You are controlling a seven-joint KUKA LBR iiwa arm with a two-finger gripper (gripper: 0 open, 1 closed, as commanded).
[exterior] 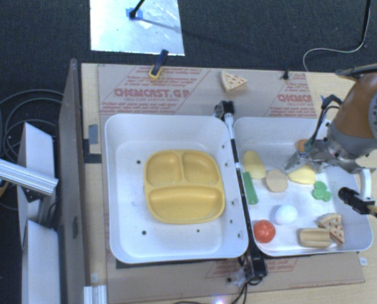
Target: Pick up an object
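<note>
The right bin (359, 239) holds several toy foods. Among them are a pale yellow piece (254, 164), a green stick (249, 188), a tan disc (277, 181), a yellow lemon-like piece (302, 175) and a green broccoli (322, 192). Nearer the front lie a white egg (286, 215), a red tomato (264, 231), a bread loaf (314, 237) and a pizza slice (331, 227). My gripper (307, 157) reaches down from the right, just above the far edge of the lemon-like piece. A small orange item (302, 145) sits by its tip.
The left bin (122, 170) carries a yellow divided plate (183, 185). Another pizza slice (233, 81) lies on the cardboard behind the bins. A black clamp (225, 110) sits at the bins' shared rim. A black part with a cable (356, 200) hangs over the right bin's edge.
</note>
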